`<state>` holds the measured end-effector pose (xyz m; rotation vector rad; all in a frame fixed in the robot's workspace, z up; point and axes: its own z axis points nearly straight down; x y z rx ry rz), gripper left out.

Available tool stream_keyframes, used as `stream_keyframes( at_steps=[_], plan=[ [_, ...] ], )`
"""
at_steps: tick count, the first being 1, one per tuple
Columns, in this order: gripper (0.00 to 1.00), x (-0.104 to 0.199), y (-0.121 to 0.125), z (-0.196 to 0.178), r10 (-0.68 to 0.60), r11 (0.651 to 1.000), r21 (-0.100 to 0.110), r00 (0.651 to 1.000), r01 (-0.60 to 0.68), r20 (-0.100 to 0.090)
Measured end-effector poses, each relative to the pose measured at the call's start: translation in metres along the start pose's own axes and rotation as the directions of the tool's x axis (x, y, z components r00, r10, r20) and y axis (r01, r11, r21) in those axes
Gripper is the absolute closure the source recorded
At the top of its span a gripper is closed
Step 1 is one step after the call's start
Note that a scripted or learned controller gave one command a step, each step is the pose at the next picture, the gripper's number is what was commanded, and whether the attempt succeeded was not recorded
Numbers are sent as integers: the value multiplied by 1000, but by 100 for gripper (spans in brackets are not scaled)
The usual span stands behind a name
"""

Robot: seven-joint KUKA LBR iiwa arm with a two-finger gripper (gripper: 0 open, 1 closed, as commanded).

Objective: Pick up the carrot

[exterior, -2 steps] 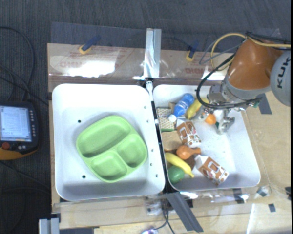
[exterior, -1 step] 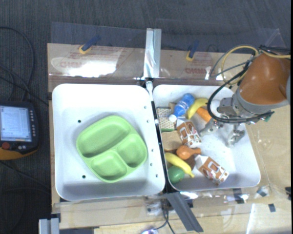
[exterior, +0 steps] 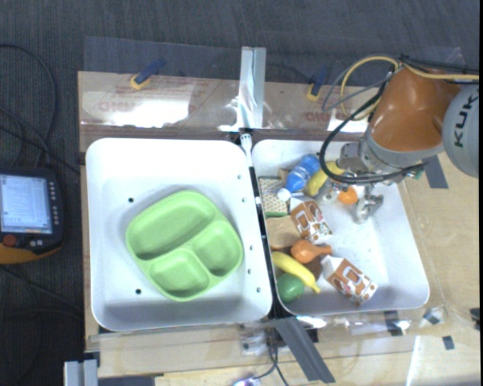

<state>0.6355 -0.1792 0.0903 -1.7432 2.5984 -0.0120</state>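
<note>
Bench: brown top, with a clear plastic sheet across its far side.

Left bin: white and shallow. It carries the green divided plate, three compartments, lying flat at a slant near the middle of the floor.

Right bin: white, sharing the centre wall with the left bin. All the loose items are in here, crowded toward the left half.

My arm: comes in from the right, orange band above the far right corner of the right bin, with yellow and black cables looping over it.

Handheld pendant: off the bench on the dark carpet to the left, screen lit.

Items in the right bin:
- Brown-and-white carton, tilted, at mid bin near the centre wall.
- Second brown-and-white carton, toward the near edge.
- Banana, lying slantwise between the two cartons.
- Orange pear-shaped piece, touching the banana's upper side.
- Blue bottle, at the far side, just beside the yellow piece.
- Green round fruit, at the near left corner, under the banana's tip.

My claw: low over the far middle of the right bin, its two fingers standing apart.

Carrot: the small orange piece lies in the gap between them, right of the yellow piece. It is close to the left finger and clear of the right one, so it is not clamped.
</note>
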Motion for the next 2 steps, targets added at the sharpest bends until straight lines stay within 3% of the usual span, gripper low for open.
stream_keyframes(
  at_steps=[1,2],
  plan=[
    [0,42,39,-1,-173,985,-1,985,173,-1],
    [0,7,11,0,45,999,-3,999,-45,-2]
  ],
)
